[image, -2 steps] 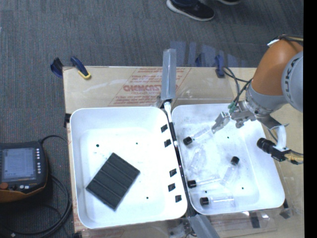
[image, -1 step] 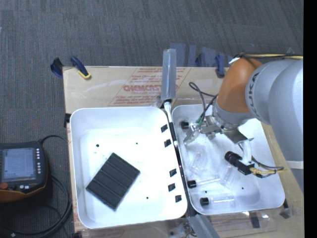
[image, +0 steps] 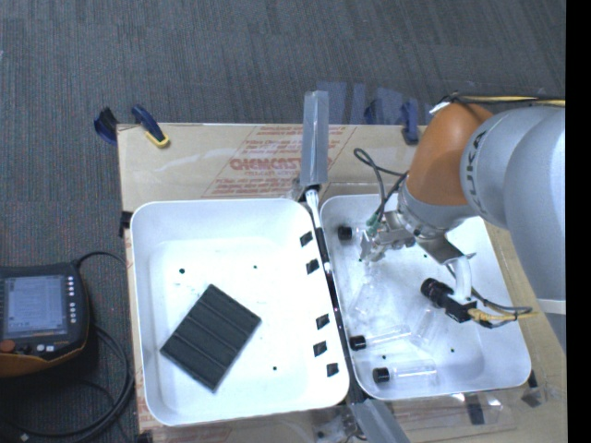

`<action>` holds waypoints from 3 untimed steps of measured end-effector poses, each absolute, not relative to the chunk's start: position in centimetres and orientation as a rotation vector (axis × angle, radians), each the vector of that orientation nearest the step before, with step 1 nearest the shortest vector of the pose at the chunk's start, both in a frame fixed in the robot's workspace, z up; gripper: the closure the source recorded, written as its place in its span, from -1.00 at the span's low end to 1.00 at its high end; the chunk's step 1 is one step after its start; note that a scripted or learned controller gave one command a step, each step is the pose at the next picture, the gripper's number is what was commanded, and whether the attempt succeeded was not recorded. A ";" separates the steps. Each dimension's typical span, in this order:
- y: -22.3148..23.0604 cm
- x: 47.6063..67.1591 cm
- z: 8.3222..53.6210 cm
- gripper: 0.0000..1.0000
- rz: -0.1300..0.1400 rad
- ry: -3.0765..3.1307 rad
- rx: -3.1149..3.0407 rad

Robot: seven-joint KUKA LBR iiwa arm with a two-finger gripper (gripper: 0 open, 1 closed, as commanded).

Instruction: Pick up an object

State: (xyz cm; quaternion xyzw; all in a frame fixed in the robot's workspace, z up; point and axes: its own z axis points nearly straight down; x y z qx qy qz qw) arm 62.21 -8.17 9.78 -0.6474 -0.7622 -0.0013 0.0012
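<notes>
A black ridged rectangular pad [image: 211,336] lies flat in the left bin [image: 148,238], toward its front. The right bin [image: 503,358] holds several clear plastic vials with black caps: one [image: 383,340] near the divider, one [image: 408,372] at the front, and one [image: 427,325] standing more upright. A small black cap [image: 344,233] rests at the bin's back left. My gripper [image: 373,244] hangs low over the back left part of the right bin, beside that cap and above a clear vial [image: 366,295]. Nothing can be seen held in it.
The grey arm with its orange band [image: 448,160] covers the back right of the right bin. A black connector with a yellow cable [image: 448,301] hangs over the bin's middle. Black clips [image: 314,266] line the divider. A teach pendant [image: 37,317] sits at the far left.
</notes>
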 end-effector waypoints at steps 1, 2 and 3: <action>-8.2 62.2 9.8 -1.00 -0.004 -2.392 -2.033; -8.3 64.0 8.4 -1.00 0.014 -2.406 -1.998; -8.2 64.2 9.6 1.00 0.006 -2.414 -1.998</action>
